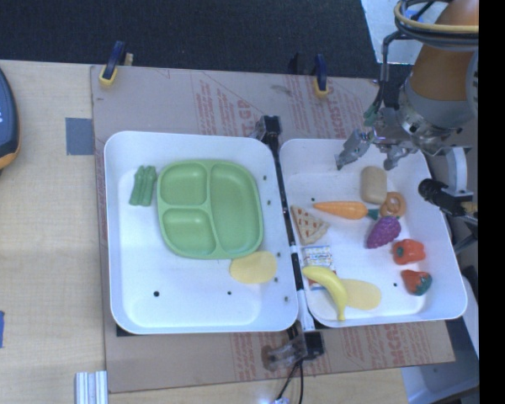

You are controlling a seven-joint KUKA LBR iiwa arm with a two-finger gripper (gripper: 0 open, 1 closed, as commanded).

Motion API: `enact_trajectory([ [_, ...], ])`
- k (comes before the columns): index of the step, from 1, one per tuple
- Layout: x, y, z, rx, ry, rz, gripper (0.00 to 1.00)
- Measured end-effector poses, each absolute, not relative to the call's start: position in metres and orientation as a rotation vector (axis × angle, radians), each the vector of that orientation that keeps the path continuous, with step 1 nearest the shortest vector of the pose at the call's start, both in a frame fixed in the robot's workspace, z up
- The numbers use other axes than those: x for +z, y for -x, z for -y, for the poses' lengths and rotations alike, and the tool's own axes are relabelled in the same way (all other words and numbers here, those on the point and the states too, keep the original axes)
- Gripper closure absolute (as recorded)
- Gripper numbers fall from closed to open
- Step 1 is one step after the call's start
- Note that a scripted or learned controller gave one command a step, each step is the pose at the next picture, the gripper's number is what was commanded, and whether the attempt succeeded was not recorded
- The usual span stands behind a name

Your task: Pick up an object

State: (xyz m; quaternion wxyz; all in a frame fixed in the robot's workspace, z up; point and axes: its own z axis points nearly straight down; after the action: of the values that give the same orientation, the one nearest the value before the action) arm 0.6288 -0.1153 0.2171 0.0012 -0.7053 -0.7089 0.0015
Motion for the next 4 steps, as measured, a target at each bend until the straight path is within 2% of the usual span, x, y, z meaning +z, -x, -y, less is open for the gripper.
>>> enact_trajectory([
  [1, 0.142, -0.589, 0.219, 0.016, 2.222, 2.213, 0.00],
  [2, 0.088, -0.547, 0.165, 0.008, 2.208, 2.220, 0.00],
  [4, 0.092, -0.612, 0.095, 0.002, 2.212, 2.233, 0.00],
])
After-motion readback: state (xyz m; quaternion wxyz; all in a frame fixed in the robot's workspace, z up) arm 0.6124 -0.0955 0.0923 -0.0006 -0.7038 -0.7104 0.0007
